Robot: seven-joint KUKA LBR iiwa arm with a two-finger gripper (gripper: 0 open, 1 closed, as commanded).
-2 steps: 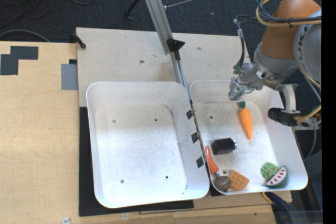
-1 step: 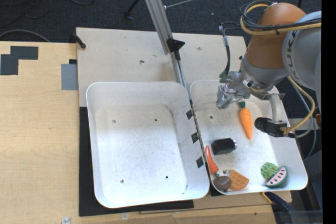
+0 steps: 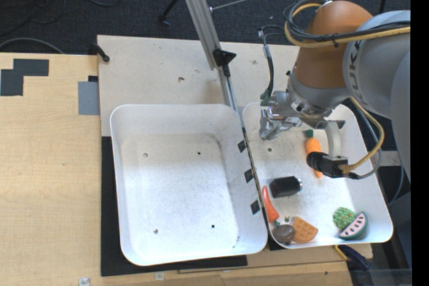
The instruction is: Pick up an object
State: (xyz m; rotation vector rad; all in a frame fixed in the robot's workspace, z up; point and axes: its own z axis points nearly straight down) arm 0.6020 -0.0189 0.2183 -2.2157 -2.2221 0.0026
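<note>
My gripper (image 3: pixel 271 125) hangs over the far left part of the right bin (image 3: pixel 375 204), above bare bin floor. Nothing shows in it. A black block (image 3: pixel 285 186) lies about a hand's width nearer the camera than the gripper. An orange carrot (image 3: pixel 314 149) lies to the gripper's right, partly under a black cable fitting. At the bin's near edge lie a red chili (image 3: pixel 269 205), a brown lump (image 3: pixel 285 233), an orange waffle piece (image 3: pixel 304 230), a green knobbly piece (image 3: pixel 344 216) and a watermelon slice (image 3: pixel 354 226).
The left bin (image 3: pixel 127 144) sits beside the right one, with a divider wall (image 3: pixel 247 164) carrying black clips between them. A slanted metal rail (image 3: pixel 201 17) rises behind the bins. The arm's orange band (image 3: pixel 332 43) and cables loom over the right bin's far side.
</note>
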